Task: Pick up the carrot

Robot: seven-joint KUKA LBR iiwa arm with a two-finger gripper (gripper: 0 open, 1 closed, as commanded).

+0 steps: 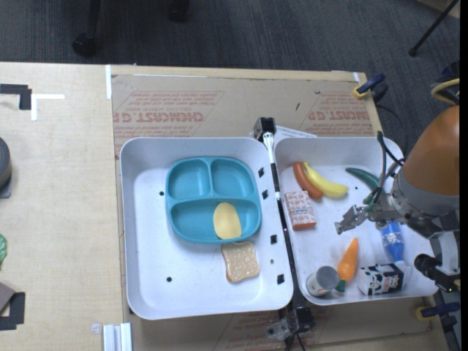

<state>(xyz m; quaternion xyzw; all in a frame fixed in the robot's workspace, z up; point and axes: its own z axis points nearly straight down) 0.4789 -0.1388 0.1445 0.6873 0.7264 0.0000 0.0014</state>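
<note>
The carrot (349, 259) lies in the right bin (333, 151), toward the bin's 5 o'clock corner, tilted with its narrow tip pointing to about 1 o'clock and nothing clasping it; the gripper (351, 219) hangs just above it at the carrot's 12 o'clock, close but apart, and whether its pincer is wide or narrow cannot be told from here; the arm's orange band (442, 152) sits at the bin's 3 o'clock edge; at the carrot's 7 o'clock a small grey cup (324, 280) rests near the front wall, and at its 4 o'clock stands a black-and-white carton (381, 278); a blue bottle (393, 241) lies at the carrot's 2 o'clock; a banana (325, 183) and a sausage (307, 180) lie side by side, touching, at the bin's 11 o'clock, with a small snack box (299, 210) just beneath them; the left bin (139, 254) holds a teal divided plate (191, 181) bearing a yellow chip-like piece (227, 220), and a slice of bread (240, 261) at the plate's 5 o'clock.
</note>
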